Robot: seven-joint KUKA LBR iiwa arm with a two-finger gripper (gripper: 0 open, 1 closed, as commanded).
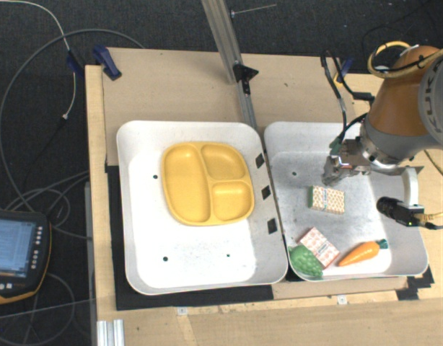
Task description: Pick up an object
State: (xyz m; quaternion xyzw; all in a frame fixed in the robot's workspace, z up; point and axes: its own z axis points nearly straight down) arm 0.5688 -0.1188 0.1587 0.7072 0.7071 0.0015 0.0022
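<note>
Speckled box [327,199] lies just below the gripper [335,173]; we cannot tell how it is set, so we should centre over the box, then descend squarely.

No text reads clearly (box prints too small).

The arm [405,114] runs off the right edge, so its base is out of sight. The claw [337,170] hangs over the right bin [297,139], and the slant hides whether its fingers are parted. The pattern on the small box [327,199] beneath it is too fine to read. The green item [305,261] sits partly under the red-and-white packet [319,246]. At far left, the tablet [16,256] is cut by the edge.
</note>
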